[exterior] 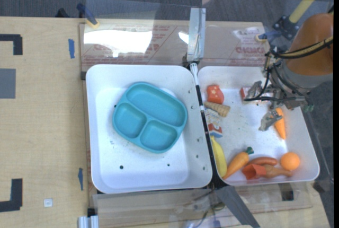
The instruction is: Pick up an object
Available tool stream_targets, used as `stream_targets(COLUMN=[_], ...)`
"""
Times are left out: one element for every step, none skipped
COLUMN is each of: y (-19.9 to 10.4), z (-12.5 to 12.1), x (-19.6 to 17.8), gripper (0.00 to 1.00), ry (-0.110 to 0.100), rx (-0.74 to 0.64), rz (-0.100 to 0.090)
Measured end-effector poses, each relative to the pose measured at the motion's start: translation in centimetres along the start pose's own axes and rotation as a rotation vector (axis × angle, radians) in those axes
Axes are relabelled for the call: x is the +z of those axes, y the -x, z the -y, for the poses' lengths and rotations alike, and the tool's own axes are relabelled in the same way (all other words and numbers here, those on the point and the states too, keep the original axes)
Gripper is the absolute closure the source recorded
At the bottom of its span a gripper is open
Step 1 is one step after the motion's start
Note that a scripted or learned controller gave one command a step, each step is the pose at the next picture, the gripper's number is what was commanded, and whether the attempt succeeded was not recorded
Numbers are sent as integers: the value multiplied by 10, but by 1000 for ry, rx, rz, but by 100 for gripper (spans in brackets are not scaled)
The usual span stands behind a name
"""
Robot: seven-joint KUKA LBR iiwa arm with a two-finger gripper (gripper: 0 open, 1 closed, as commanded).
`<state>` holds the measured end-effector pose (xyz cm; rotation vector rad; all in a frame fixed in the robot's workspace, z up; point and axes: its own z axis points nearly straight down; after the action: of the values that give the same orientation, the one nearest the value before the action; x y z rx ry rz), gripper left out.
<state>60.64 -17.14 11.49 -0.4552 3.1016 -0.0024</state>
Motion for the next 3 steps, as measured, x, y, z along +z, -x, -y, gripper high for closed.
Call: stream_targets(y=[-38,-47,-46], z=[42,40,40], x=[26,26,26], gripper=[0,0,0], ry=[-1,0,-3], rx=[-74,59,40], rz=[1,2,2])
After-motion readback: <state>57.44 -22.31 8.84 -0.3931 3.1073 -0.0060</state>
